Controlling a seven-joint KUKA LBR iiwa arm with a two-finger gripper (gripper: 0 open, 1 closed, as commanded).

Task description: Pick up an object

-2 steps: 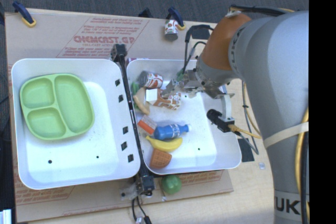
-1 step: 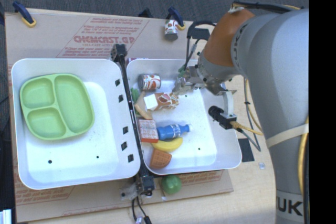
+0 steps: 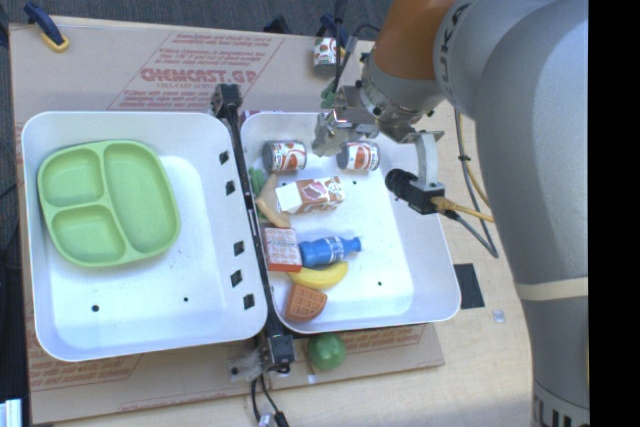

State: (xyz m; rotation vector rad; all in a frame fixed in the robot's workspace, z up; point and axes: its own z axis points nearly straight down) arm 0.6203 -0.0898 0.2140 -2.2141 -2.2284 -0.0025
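Reaching in from the right, the grey arm places its end effector (image 3: pixel 330 137) over the far part of the right bin (image 3: pixel 425 260), between two small cans. I cannot tell how far it is open, and nothing is seen held in it. The left can (image 3: pixel 286 156) lies on its side with its long axis running left to right, and the right can (image 3: pixel 358 156) lies the same way just beside the end effector. Nearer to the viewer are a small packet (image 3: pixel 318 194), then a blue bottle (image 3: pixel 328 250) lying with its cap pointing right, and a banana (image 3: pixel 320 277) below it. A green divided plate (image 3: pixel 106 202) rests in the left bin (image 3: pixel 150 315). Both bins stand on the worktop (image 3: pixel 130 55).
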